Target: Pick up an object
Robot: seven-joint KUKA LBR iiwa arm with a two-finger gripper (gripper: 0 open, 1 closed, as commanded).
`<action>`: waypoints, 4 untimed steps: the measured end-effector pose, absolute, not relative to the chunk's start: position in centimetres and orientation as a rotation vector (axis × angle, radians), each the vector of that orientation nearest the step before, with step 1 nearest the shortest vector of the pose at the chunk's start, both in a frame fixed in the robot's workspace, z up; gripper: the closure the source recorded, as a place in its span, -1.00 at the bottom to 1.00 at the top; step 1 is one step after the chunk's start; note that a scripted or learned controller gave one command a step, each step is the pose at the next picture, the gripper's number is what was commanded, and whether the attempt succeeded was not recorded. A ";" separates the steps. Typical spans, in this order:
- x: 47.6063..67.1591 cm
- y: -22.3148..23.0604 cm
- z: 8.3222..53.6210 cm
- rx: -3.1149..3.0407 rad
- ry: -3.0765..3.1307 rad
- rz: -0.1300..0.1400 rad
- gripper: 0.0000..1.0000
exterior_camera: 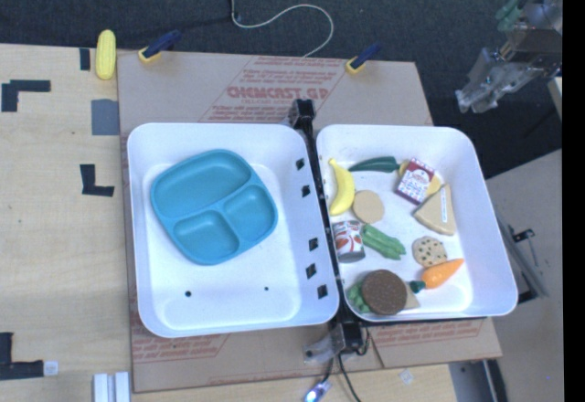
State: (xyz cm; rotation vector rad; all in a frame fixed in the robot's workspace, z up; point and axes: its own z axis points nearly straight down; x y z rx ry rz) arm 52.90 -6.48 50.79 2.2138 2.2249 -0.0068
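Bins (146,163) numbered two: the left held one blue tray (214,206), the right one banana (342,187), one carrot (442,272), one cookie (428,250). Hand (489,85) hung beyond them; its grip could not be told.

Blue divided plate (214,206), left bin (146,300)

The right bin (475,208) holds a scatter of toy food. A yellow banana (342,188) curves along its left side, beside a round tan biscuit (369,206) and a small can (348,241). A green chilli (375,164) lies at the top, a red carton (414,181) and cheese wedge (439,210) to the right. Lower down sit a green pod (384,242), a cookie (428,250), an orange carrot (441,273) and a brown burger (384,292).
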 end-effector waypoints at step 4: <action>53.1 -6.3 54.8 2.210 2.226 -0.011 1.00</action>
